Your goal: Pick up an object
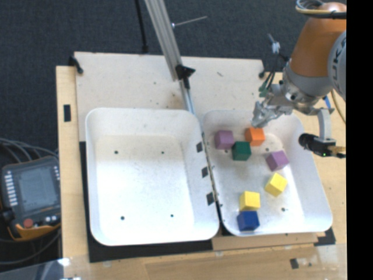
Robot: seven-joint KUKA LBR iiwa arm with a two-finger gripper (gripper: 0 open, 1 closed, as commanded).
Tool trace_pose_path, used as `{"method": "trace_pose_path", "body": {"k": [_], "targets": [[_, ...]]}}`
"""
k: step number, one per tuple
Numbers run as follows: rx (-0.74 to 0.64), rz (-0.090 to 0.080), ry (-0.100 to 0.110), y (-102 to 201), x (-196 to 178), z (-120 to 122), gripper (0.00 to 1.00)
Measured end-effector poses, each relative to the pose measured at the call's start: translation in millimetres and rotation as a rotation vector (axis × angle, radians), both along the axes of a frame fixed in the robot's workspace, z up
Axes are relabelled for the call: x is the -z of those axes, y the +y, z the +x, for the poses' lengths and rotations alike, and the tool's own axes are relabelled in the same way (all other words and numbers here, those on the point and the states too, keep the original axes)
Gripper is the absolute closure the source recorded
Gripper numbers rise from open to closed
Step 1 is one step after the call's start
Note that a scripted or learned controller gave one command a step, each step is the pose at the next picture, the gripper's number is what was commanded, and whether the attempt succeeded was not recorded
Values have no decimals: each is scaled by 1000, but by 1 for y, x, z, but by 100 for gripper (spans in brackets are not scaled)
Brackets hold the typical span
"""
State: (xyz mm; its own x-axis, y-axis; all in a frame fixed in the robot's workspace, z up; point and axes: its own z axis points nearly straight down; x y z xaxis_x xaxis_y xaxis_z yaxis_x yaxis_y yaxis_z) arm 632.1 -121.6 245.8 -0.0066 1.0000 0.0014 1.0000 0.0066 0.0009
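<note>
The right bin (309,200) holds several small cubes: an orange one (255,135), a green one (241,151), two purple ones (224,139) (277,160), two yellow ones (276,184) (250,200) and a blue one (247,220). My gripper (260,120) hangs at the bin's far side, right over the orange cube, its tip just above or touching the cube's top. The arm's orange band (315,42) rises behind it at the upper right.
The left bin (93,156) lies beside the right one. A metal pole (166,39) slants down to the seam between the bins. A teach pendant (29,191) sits off the bench at the left.
</note>
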Motion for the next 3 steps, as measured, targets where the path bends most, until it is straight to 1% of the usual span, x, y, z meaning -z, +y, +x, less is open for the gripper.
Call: {"method": "trace_pose_path", "body": {"k": [1,2,3], "targets": [[-1,1,1,57,-4,-15,100],[-1,1,3,116,-3,-13,100],[0,0,4,166,12,-24,100]]}}
